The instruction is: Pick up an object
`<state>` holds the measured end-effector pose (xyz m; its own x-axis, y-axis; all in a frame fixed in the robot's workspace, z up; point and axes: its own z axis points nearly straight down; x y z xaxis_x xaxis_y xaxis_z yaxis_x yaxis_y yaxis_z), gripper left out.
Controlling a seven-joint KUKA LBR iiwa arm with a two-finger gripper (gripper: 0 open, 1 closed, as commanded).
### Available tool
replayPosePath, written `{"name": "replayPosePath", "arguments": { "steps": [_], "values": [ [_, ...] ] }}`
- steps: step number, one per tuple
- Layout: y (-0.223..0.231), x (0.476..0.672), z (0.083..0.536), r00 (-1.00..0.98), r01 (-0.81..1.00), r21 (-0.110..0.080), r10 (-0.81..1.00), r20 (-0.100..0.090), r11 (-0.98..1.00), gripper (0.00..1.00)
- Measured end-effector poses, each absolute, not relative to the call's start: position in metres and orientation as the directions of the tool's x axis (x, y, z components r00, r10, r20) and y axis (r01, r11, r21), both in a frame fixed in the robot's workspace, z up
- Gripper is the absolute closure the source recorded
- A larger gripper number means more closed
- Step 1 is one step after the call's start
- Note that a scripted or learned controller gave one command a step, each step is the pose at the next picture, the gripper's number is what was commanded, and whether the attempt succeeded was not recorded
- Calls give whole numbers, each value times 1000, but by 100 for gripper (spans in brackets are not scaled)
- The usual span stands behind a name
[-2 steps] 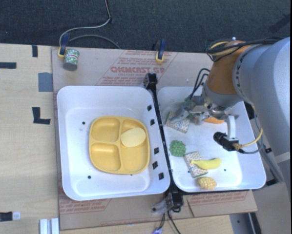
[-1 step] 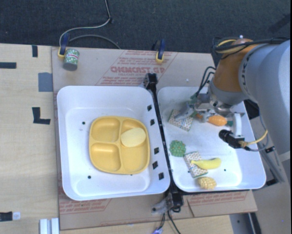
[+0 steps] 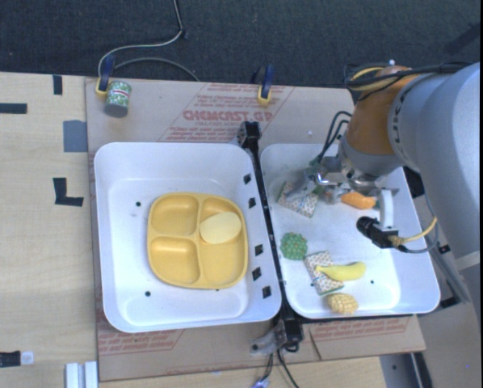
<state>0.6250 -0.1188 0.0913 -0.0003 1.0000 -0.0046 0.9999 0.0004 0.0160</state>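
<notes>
Gripper (image 3: 329, 180) sits at twelve o'clock in the right bin (image 3: 419, 297), beside a crumpled packet (image 3: 298, 199); whether it is clenched, I cannot tell. Open floor lies at three o'clock, toys crowding six.

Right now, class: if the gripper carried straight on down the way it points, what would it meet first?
The gripper points down into the right bin, above the crinkled packet. It would probably meet that packet's edge first, else bare bin floor; depth is unclear from this slant.

- cardboard sheet (image 3: 217, 113) under the bins: red print, reads roughly "CHEMCAST GP", upside-down-ish, partly blurred
- smaller red lines beside it: illegible
</notes>
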Motion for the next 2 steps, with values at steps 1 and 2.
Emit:
{"name": "replayPosePath", "arguments": {
  "steps": [1, 2],
  "values": [
    [-144, 643, 91, -3, 1000, 9, 1000, 7, 3, 0],
    [-145, 645, 104, -5, 1000, 15, 1000, 0, 5, 100]
  ]
}}
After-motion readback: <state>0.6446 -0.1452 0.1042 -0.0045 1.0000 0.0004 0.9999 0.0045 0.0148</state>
